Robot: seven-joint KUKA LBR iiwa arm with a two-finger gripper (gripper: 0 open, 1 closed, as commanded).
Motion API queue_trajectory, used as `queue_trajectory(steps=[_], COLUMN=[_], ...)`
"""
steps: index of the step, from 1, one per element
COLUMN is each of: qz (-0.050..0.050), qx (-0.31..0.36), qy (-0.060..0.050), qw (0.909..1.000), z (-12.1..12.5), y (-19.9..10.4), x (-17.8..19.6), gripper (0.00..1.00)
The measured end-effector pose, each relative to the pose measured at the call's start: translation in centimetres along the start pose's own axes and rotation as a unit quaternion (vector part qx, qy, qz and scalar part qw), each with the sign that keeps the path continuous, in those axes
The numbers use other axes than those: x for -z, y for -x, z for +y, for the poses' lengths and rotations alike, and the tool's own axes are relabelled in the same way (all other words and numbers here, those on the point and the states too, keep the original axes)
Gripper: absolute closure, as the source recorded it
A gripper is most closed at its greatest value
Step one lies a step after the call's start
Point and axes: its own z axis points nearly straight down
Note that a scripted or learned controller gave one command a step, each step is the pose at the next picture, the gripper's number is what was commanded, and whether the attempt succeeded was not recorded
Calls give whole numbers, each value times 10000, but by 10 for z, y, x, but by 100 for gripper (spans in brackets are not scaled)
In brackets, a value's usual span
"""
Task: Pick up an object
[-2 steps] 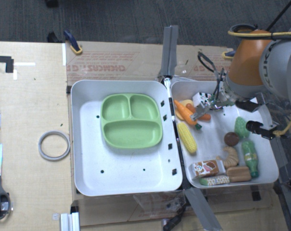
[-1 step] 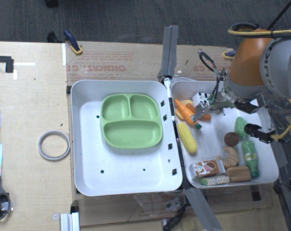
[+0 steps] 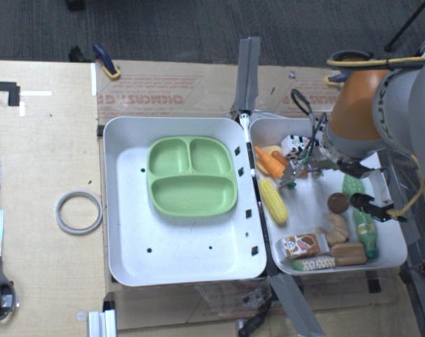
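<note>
Orange carrot lies just beside the gripper; I cannot tell its grip state.

The left white bin holds a green divided plate. In the right white bin, the gripper sits low beside a carrot, just above a corn cob. A brown ball and a green bottle lie toward the lower right.
</note>
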Motion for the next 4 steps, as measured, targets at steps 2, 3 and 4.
queue_trajectory(steps=[2,3,4], qz=[-38,-4,-6], qx=[960,991,1014], qy=[-112,-75,15], qw=[9953,9950,9948], z=[33,36,13], y=[22,13,-52], x=[8,10,101], gripper=[0,100,100])
